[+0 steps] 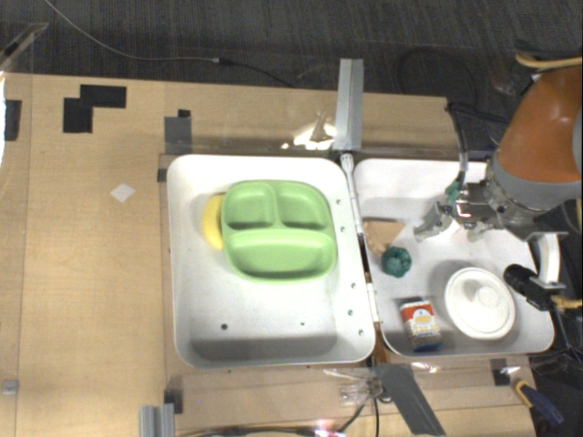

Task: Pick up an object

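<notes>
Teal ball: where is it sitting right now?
The teal ball lies in the right bin, near its left wall, above the small red-and-white box and left of the white bowl.

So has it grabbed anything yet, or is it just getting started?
Nothing looks picked up yet. The green plate lies in the left bin; the teal ball, small box and white bowl all rest on the right bin. The arm hangs over that bin, its gripper above the floor near the ball. Grasping and lifting are left.
</notes>
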Tool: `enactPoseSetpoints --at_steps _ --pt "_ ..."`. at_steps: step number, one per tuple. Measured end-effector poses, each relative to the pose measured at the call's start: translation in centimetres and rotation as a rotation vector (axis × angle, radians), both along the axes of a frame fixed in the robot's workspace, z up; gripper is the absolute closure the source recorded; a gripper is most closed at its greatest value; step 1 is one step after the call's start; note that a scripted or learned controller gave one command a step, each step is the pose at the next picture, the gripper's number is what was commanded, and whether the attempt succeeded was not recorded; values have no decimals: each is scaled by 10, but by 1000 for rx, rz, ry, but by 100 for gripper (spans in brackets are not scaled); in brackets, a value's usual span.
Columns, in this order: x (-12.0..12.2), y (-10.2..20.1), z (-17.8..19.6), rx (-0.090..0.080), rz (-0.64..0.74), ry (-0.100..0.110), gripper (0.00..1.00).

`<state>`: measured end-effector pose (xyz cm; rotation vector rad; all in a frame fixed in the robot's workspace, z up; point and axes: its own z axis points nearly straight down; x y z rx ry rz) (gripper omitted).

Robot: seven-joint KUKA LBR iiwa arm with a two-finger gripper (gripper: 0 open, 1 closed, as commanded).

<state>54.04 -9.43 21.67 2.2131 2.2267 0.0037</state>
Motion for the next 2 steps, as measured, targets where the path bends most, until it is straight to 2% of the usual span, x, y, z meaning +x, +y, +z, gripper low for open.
enactPoseSetpoints --at_steps 1,2 --pt "19 12 -60 1 -95 2 0" --pt "20 -50 2 -1 -161 -2 0"
